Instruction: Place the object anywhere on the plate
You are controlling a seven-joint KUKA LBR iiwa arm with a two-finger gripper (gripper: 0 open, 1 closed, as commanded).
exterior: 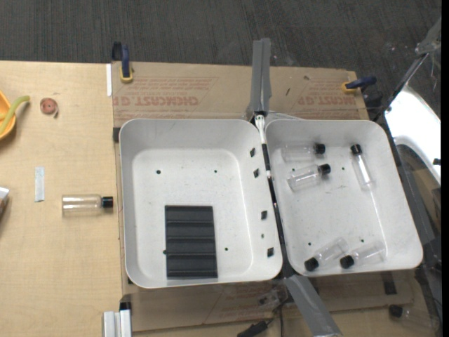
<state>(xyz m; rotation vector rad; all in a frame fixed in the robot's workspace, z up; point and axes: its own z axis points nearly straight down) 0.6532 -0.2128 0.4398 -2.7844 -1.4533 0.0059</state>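
Scattered across the right bin point(393, 188), right of centre: clear black-capped bottles point(309, 176). Well apart from the black ribbed plate point(189, 242), low in the left bin point(140, 188). Cannot tell the pincer's state.

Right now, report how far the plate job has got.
Nothing looks done yet. The dark ribbed plate in the left bin has nothing on it. Five clear bottles with black caps lie in the right bin: three near its far side, such as one, and two at its near edge, such as one. Nothing is in hand. Left: pick a bottle and set it on the plate.
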